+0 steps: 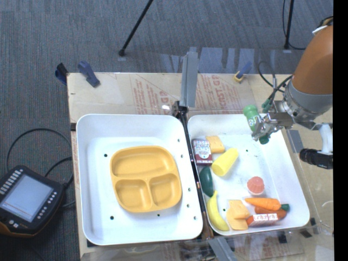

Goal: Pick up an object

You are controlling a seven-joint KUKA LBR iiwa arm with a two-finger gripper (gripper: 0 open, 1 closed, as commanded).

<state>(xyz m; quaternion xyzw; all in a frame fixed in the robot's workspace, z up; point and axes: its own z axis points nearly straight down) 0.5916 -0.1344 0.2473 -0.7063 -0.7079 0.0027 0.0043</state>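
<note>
Fingers [263, 128] grip green bottle [252, 116] — above right bin [296, 173].

A yellow tray [145, 177] with three compartments lies in the left bin [92, 145]. The bins sit on a desk [125, 94] covered in brown cardboard with red print. A grey post [188, 80] stands at the back between the bins. Two blue clamps [88, 73] grip the desk's far left edge, and a yellow and blue one [242, 72] sits at the far right. On the grey carpet [43, 31], left of the desk, lies a pendant [24, 199] with a screen and a black cable [32, 140]. Black tripod legs [138, 20] stand behind.
</note>
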